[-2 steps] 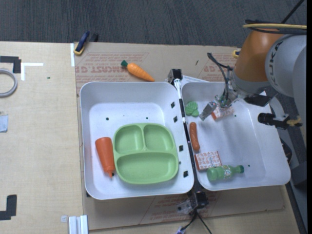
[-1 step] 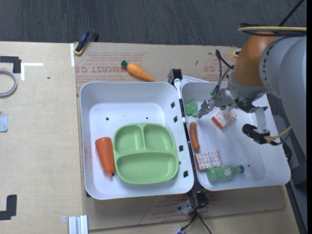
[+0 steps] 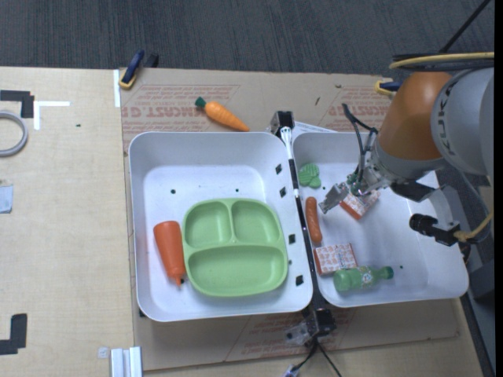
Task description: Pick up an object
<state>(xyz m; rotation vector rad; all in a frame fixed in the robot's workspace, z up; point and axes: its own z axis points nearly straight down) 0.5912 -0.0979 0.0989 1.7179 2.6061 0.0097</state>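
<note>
Green bottle lies near, well below the tool.

Dark grey carpet, tan bench

Light is even and fairly bright across the frame, seemingly from overhead. The two white bins come out near overexposed, their floors washed pale, with soft grey shading along the inner walls. The green plate casts a faint shadow. The dark floor along the top looks dim and slightly grainy. Focus is moderately sharp; small details stay soft.
</note>
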